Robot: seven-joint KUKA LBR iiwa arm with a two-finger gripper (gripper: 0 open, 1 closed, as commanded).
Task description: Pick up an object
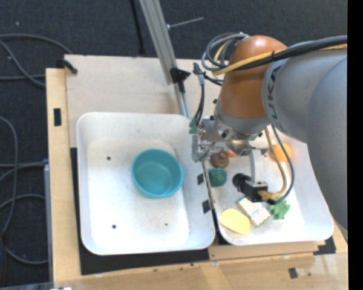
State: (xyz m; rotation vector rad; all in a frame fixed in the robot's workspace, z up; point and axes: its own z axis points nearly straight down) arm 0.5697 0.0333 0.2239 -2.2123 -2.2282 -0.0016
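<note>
Nearest things: a small brown round piece (218, 159) and a dark green lump (216, 177) lie in the right bin (317, 222), close to its left wall. The brown one is just above the green one in the frame.
Claw: the claw (206, 142) is low over the left side of the right bin, just up and left of the brown round piece. I cannot tell whether it is spread, pressed together or pinching anything.
Lower right bin: a yellow oval piece (235, 221) lies by the bottom rim. A checkered white block (255, 211) is at its right, and a bright green piece (280, 209) is just right of that.
Upper right bin: an orange piece (282, 154) lies partly behind a cable.
Left bin: the left bin (91, 222) holds a teal bowl (158, 173), upright, right of centre.
Arm: the arm (308, 95) reaches in from the frame's right over the right bin.
Worktop: the pale worktop (109, 83) carries both bins.
</note>
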